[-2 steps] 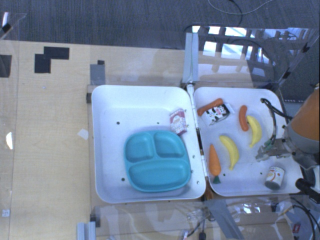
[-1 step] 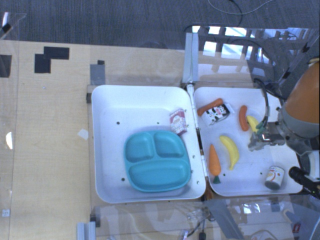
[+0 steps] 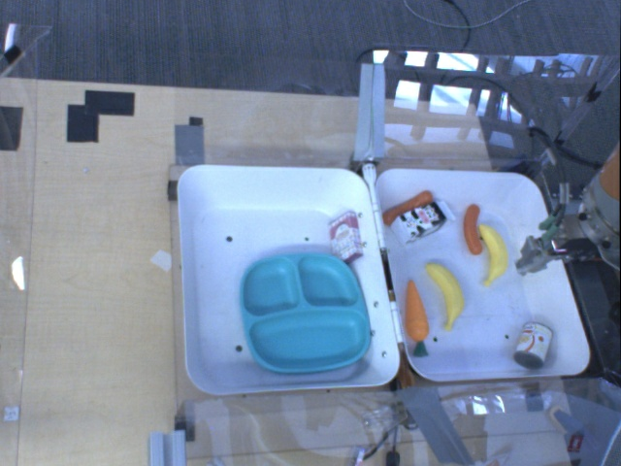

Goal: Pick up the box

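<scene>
Tool [image 3: 539, 252] hovers at the right bin's [image 3: 572, 357] edge, its state unreadable; approaching the small black-and-white carton box [image 3: 421, 221], it could snag the neighbouring sausage [image 3: 408, 207].

Left bin [image 3: 209, 260]: blue divided plate [image 3: 306, 313], low centre. Right bin [image 3: 558, 357]: two bananas [image 3: 446, 293] [image 3: 494, 252], carrot [image 3: 415, 313] by left wall, two sausages [image 3: 408, 207] [image 3: 472, 229], small can [image 3: 532, 345] on its side near front right corner.

A pale wooden bench [image 3: 87, 260] stands on dark grey carpet [image 3: 194, 27], where a thin cable [image 3: 456, 13] lies.
</scene>
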Motion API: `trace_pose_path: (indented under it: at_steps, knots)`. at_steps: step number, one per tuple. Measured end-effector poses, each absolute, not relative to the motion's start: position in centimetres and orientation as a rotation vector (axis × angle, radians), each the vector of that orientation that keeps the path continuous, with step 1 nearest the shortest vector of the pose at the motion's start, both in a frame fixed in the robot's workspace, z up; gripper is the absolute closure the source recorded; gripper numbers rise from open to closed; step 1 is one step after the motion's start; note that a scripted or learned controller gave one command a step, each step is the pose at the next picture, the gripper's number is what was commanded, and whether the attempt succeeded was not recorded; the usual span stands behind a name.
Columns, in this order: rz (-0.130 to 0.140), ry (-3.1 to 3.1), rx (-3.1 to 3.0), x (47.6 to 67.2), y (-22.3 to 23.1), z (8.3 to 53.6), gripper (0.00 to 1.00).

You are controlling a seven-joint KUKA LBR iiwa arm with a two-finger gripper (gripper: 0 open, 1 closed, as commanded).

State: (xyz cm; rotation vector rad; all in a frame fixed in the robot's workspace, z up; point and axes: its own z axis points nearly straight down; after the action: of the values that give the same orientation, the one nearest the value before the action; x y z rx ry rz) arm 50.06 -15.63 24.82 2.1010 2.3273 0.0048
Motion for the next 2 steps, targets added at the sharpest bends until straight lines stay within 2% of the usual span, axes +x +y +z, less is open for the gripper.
trace_pose_path:
  at_steps: [1, 2]
  knots:
    - [0.004, 2.52, 1.864, 48.9, -14.7, 26.5, 1.0]
    - [0.002, 2.548, 1.836, 49.7, -10.9, 13.3, 1.0]
